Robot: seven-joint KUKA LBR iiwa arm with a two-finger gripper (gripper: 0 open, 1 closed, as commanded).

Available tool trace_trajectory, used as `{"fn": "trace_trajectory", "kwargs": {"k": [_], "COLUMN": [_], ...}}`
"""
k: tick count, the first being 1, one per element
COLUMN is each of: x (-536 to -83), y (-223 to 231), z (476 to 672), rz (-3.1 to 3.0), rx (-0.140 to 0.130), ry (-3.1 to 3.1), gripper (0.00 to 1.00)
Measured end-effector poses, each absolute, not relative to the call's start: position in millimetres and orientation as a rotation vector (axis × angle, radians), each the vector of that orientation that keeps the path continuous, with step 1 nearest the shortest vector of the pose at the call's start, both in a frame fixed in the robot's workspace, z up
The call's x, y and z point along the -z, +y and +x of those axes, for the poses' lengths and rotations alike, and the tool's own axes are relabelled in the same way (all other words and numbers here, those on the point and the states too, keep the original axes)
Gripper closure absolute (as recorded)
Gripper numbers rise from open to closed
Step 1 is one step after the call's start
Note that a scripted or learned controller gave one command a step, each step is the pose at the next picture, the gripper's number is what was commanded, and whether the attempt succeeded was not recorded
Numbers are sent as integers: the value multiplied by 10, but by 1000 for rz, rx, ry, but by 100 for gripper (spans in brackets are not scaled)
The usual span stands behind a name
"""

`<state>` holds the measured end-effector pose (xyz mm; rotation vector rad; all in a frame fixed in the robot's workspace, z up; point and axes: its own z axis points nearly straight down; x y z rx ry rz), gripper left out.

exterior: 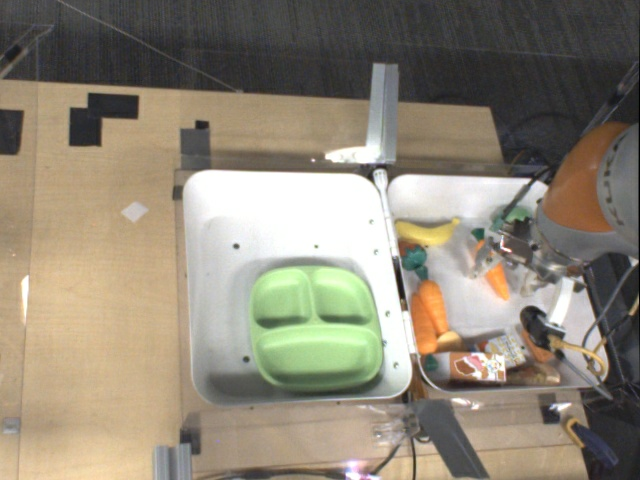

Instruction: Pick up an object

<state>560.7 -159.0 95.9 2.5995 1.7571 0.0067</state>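
The right bin (455, 200) holds a yellow banana (427, 232) at its back left, with a small teal piece (413, 260) just in front of it. A large orange carrot (429, 314) lies along the left wall. A small orange carrot piece (497, 282) sits mid-bin, and a brown snack packet (485, 367) lies at the front. My gripper (497, 252) hangs low over the middle right of this bin, right above the small carrot piece and beside a small green item (478, 235). I cannot see whether anything sits between its tips.
The left bin (215, 268) holds a green divided plate (315, 326) toward its front right. A metal post (383, 108) stands behind the wall between the two bins. The arm's orange band (590, 188) reaches over the right bin's right rim.
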Motion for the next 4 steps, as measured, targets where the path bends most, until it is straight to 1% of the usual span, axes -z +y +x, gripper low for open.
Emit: {"fn": "trace_trajectory", "kwargs": {"k": [1,2,3,4], "x": [-915,-901,-1729,-1424], "y": [-1380,-1603,-1968,-1819], "z": [5501,5725,6233,6584], "rz": [2696,2930,2703,2529], "rx": [-20,-18,-7,-7], "ry": [1588,1113,1593,1856], "gripper": [0,0,0,0]}}
